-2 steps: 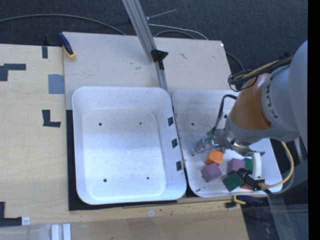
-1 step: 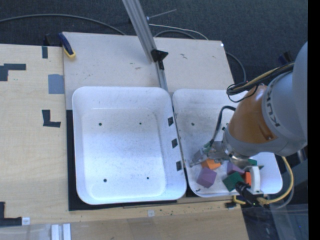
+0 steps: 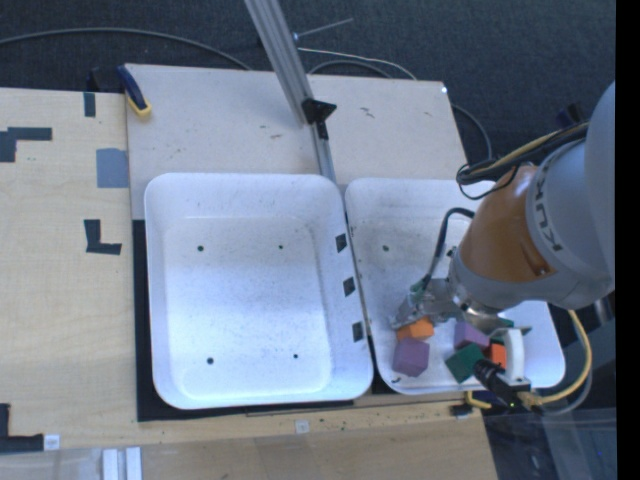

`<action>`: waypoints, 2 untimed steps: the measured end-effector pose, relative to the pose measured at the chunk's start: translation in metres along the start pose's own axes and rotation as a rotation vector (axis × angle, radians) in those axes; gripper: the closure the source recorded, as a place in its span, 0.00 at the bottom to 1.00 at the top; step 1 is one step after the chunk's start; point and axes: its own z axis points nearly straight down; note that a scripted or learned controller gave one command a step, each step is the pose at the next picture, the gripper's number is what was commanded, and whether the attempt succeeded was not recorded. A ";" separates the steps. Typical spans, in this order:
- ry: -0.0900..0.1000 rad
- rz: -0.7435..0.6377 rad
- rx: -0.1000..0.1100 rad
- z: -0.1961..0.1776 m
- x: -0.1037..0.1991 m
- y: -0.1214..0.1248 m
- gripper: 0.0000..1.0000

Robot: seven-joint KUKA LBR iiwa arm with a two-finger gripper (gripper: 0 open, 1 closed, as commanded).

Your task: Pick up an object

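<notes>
My gripper point(image 3: 413, 310) is low in the right bin point(image 3: 385, 218), near its front left part. An orange block point(image 3: 423, 329) lies right under and against the gripper's tip; I cannot tell whether it is gripped. A purple cube point(image 3: 411, 356) sits just in front of the orange block. To the right lie a second purple block point(image 3: 468, 335), a dark green block point(image 3: 461, 365) and a small red-orange block point(image 3: 497, 352), partly hidden by the wrist.
The left bin point(image 3: 160, 268) stands beside the right one, with a shared wall between them. A slanted metal rail point(image 3: 285, 53) crosses the back of the bench. The arm's orange band point(image 3: 505, 243) and grey body cover the right bin's right side.
</notes>
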 end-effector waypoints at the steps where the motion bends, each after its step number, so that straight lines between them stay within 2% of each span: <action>1: 0.002 -0.008 -0.010 -0.095 0.073 -0.010 1.00; 2: 0.000 -0.006 -0.005 -0.090 0.117 0.028 1.00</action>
